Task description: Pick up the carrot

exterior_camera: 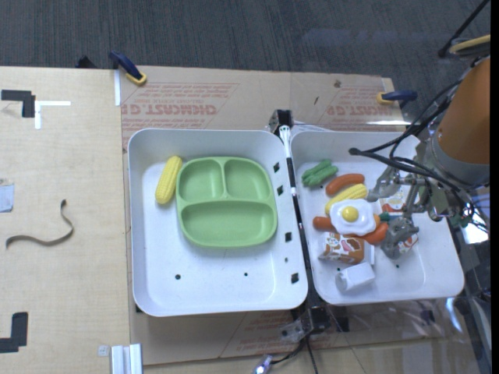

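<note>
bins: 2 | carrot [377, 233]: 1, right bin | corn [168, 179]: 1 | jaws [401, 236]: state unclear

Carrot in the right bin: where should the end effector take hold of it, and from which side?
The carrot lies flat, with the fried egg covering its middle. Best bet is probably the bare orange end nearer the divide between the bins, approached straight down from above and closing across its narrow width. That end is uncovered, while the carton crowds the side toward the bin's front.
</note>
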Controlling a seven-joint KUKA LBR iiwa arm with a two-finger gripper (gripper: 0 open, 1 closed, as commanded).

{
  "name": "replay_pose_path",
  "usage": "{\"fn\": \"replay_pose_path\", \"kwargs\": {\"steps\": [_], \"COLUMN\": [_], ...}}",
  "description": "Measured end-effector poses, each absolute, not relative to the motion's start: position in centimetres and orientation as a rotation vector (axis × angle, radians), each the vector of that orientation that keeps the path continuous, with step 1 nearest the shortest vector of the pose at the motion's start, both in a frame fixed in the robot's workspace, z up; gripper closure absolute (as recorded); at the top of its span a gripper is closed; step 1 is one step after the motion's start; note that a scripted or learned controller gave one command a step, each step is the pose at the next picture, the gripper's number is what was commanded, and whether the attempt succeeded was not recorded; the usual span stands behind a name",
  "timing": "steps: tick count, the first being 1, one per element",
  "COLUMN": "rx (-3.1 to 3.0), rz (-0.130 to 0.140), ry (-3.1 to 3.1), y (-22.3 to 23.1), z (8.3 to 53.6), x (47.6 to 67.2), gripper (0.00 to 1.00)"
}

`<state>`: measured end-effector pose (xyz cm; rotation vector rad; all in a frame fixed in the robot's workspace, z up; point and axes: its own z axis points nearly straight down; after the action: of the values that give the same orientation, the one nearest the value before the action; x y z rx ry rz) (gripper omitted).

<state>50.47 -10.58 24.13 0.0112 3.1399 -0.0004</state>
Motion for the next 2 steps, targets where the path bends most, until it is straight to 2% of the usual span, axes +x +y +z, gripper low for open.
{"fn": "replay_pose_path", "kwargs": {"steps": [1, 2], "rx": [-0.274, -0.288], "rz": [-0.001, -0.008], "ry": [3.128, 3.107], "y": [-11.3, -9.6], "z": [16.9, 11.2], "x": [55.0, 56.8], "gripper": [0.00, 0.00]}}
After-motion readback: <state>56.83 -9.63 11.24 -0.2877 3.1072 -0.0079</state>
